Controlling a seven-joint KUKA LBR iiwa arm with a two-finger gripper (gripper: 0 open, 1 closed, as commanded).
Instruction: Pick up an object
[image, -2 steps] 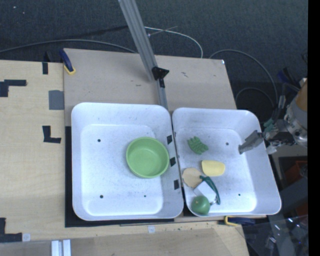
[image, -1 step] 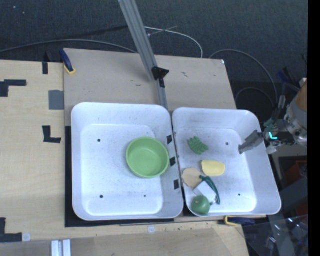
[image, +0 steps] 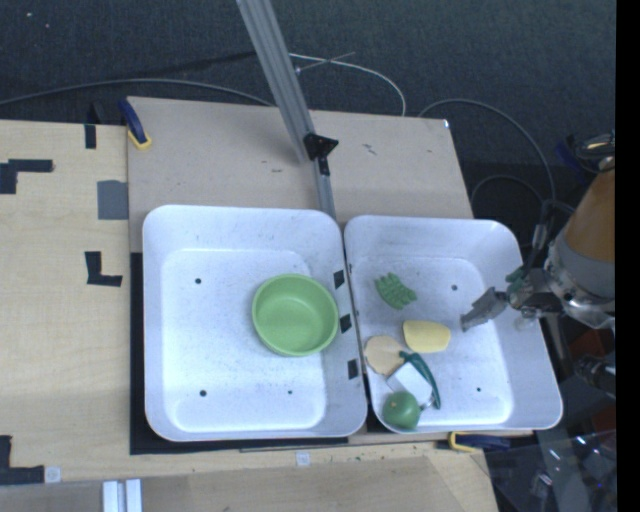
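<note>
The gripper (image: 480, 310) is hovering over the right bin (image: 520, 400), grip state unclear. The yellow piece (image: 427, 336) is lying just left of it, untouched.

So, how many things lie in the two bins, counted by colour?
Green: 3, the bowl, the leafy piece, the round fruit
Yellow: 1, the yellow piece
Tan: 1, the tan piece
White with a green handle: 1, the tool
Total: 6
</note>
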